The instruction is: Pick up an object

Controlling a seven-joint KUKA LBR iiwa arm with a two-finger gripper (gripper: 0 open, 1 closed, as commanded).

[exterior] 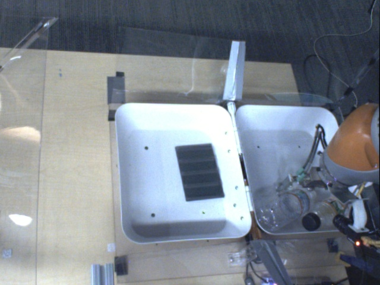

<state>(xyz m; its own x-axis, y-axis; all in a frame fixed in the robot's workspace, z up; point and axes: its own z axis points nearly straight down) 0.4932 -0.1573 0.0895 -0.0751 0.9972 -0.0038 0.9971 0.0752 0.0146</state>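
Note:
A dark ribbed rectangular pad [200, 171] lies flat in the middle of the left bin [133, 159]. In the right bin [273, 129] a clear glass-like cup [292, 205] lies on its side near the front, with a crumpled clear plastic piece [267, 217] to its left. A small black round object [311, 221] sits by the front rim. My gripper [298, 180] reaches down into the right bin's front right part, just above the clear cup. Wires and the wrist hide how it stands against the cup.
The arm's orange band [355, 142] hangs over the right bin's right edge. A metal post [234, 70] stands behind the seam between the bins. Black brackets [117, 88] sit on the wooden bench at the left bin's corners. Cables run along the right.

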